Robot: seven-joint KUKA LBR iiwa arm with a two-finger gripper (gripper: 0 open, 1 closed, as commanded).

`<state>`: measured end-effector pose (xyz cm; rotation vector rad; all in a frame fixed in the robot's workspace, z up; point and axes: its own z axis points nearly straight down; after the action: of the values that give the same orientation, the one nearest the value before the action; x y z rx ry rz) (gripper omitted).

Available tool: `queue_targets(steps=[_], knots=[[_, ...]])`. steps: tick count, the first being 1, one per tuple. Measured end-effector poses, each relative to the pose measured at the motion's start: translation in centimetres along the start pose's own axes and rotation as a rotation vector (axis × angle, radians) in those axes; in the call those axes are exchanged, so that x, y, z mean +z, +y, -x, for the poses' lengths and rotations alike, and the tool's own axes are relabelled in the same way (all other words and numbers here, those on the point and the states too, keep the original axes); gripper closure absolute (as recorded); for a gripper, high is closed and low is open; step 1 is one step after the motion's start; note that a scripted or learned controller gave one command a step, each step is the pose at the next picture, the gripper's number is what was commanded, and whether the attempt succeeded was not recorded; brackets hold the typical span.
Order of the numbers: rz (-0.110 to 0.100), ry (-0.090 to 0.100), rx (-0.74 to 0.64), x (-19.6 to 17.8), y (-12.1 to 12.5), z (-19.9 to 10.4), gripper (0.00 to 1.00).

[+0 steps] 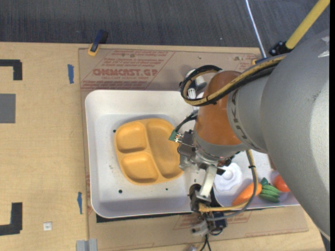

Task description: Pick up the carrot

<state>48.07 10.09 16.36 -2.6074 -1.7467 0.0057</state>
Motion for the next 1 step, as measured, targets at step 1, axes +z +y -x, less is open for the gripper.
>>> queue_targets(steps=[1], knots=[[0.005, 0.006, -0.091, 6.13, -0.03, -0.12, 1.00]])
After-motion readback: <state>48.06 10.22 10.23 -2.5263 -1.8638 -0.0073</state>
